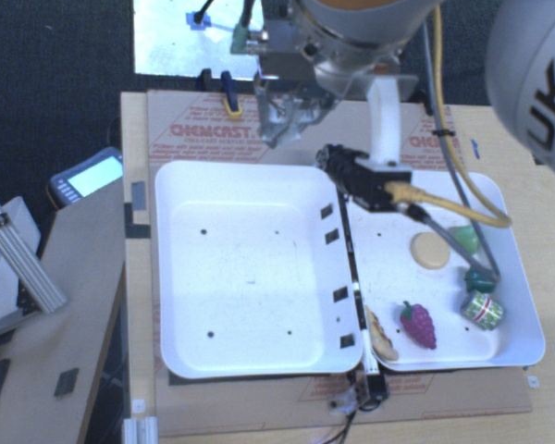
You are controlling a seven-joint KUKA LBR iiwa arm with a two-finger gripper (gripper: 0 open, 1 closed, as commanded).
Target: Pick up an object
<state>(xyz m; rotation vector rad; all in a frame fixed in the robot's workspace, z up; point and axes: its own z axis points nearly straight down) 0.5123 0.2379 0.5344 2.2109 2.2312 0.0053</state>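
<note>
Overhead, gripper (279, 123) hangs above bench behind left bin (180, 248); finger state cannot tell. Objects well apart in right bin (527, 336): purple grapes (419, 325), beige disc (430, 251), small can (482, 310).

Right bin (527, 336) has a purple grape bunch (419, 325), tan disc (430, 251), small can (482, 310) and a green thing (464, 239) (partly hidden). The hand (282, 123) hovers behind the left bin (176, 276).
</note>
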